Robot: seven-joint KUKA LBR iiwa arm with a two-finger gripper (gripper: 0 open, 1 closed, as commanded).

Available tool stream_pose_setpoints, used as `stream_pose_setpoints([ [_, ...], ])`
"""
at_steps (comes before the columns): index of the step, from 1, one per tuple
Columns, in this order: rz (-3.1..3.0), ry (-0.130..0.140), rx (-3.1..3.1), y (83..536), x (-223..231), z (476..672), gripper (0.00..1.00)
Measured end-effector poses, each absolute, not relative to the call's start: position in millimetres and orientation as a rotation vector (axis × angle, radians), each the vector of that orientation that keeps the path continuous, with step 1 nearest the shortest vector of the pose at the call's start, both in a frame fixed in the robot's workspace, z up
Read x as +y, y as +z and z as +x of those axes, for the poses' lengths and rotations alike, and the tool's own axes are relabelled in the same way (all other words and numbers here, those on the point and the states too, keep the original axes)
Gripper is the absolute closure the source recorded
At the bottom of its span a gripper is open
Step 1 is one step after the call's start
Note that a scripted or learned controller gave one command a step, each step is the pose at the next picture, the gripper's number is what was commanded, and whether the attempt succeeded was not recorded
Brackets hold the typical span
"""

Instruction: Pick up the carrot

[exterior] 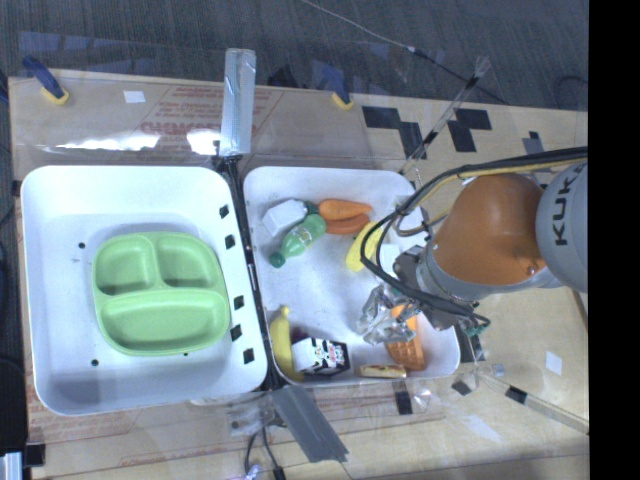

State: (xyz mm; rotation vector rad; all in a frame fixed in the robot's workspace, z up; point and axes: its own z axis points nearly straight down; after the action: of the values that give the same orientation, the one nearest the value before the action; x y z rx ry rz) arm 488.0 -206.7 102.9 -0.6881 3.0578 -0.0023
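The carrot, orange and elongated, lies near the far wall of the right bin, beside a green bottle. My gripper hangs low over the near right part of that bin, well away from the carrot and closer to the camera. It sits right above an orange ridged item, and a bit of orange shows against its metal tip. The grey arm with its orange band covers the bin's right side.
The right bin also holds a white piece, a yellow item, a banana, a black-and-white carton and a tan roll. A green divided plate lies in the left bin.
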Motion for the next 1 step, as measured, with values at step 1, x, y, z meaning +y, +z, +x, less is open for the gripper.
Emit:
stream_pose_setpoints([
  [1,-0.806,-0.002,3.031,156.9,-139.3,514.5,1.00],
])
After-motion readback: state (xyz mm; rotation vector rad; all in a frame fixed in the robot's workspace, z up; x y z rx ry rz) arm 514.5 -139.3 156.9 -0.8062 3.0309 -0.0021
